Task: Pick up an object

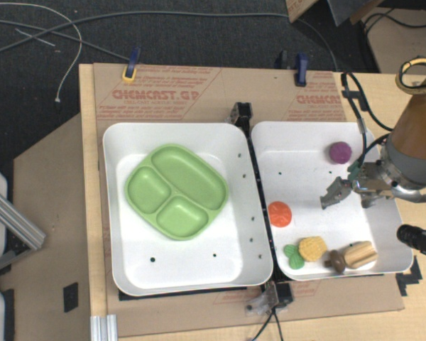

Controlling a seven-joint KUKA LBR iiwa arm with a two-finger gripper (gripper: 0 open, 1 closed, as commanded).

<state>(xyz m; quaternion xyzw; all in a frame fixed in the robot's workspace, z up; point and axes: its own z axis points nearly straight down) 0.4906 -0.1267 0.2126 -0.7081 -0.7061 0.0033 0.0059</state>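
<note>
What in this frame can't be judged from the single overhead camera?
- Hand: dark and small in the camera view; its finger spacing and height above the right bin cannot be read.
- Arm: cut off by the right edge.
- Brown object: too small to identify, as is the green piece partly behind the yellow item.

From my remote station I saw two white bins side by side on the cardboard-covered bench. The left bin (128,247) held a green divided plate (176,190), tilted slightly. The right bin (298,148) held a purple ball (340,152) near its far side, an orange ball (280,214) near the divider, and along the near edge a green piece (294,256), a yellow piece (312,248) and a tan-and-brown piece (352,256). The gripper (334,196) hung over the right bin, between the purple ball and the near-edge items, with nothing between its fingers.
</note>
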